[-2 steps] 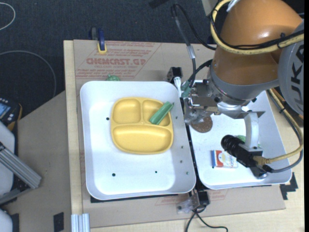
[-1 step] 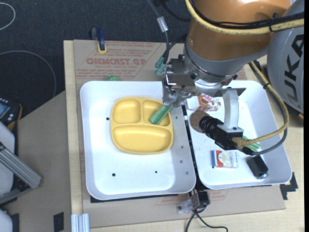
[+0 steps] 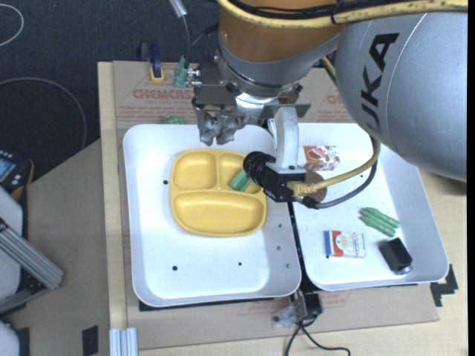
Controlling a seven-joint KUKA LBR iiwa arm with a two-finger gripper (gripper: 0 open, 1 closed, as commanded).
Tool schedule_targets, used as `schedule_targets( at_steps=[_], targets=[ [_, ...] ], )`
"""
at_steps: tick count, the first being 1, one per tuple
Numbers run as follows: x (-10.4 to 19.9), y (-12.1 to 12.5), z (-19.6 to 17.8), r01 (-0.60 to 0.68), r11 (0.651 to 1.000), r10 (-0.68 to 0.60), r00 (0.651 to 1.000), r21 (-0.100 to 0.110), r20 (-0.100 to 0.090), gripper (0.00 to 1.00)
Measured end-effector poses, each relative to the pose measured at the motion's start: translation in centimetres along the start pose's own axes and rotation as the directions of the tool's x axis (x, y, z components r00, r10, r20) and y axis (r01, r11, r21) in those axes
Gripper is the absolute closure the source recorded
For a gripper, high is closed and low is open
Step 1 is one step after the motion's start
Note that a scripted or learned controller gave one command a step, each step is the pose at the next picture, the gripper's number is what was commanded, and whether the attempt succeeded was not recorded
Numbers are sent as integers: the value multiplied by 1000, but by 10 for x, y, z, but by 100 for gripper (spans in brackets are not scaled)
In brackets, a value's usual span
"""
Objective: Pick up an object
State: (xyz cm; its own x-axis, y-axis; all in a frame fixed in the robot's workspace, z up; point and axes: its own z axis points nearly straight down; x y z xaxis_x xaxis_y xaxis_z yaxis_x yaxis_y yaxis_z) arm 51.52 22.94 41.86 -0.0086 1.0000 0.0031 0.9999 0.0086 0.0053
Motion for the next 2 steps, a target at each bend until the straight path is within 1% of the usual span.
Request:
schedule_targets(
  at_steps=[1, 2],
  targets=[
    [-63, -27, 7, -14, 1000, 14, 1000, 9, 5, 100],
    [-59, -25, -4, -7, 1000, 7, 1000, 4, 3, 100]
  ],
)
